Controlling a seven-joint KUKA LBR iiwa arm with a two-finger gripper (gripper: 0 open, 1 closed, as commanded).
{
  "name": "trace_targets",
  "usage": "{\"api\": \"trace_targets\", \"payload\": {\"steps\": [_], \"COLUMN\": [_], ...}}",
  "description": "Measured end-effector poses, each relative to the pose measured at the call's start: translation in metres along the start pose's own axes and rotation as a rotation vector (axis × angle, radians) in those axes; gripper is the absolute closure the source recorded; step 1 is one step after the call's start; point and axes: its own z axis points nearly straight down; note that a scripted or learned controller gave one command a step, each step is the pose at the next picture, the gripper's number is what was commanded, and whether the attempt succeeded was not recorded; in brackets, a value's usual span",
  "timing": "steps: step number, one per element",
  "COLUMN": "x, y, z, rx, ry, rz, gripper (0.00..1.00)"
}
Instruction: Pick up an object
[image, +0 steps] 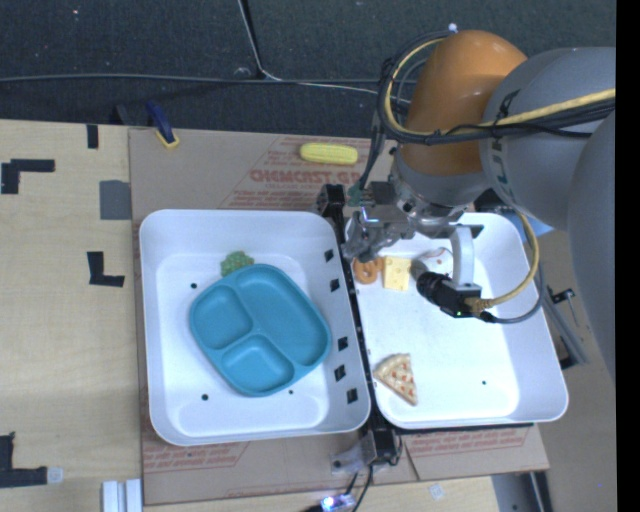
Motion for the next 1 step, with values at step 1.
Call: {"api": "trace_targets", "payload": {"steps": [1], "x": [0.048], "y": [-0.005], "z": [0.0265], "rx": [0.001], "ry": [-0.001], "rz": [0.001], "gripper": [1.0]}}
